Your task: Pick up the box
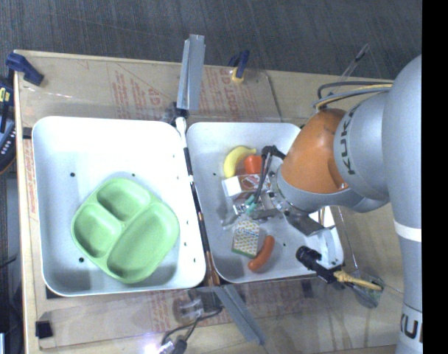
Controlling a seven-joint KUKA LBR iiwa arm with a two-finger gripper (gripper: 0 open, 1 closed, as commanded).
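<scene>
Your gripper [247,205] hangs low in the right bin [209,198], over the white box [232,186]; you cannot tell its grip from here. The box lies just below the banana [237,158], beside a red item [252,164]. A sausage [261,253] lies nearer the front wall. The left bin [54,198] holds a green divided plate [125,228].
</scene>
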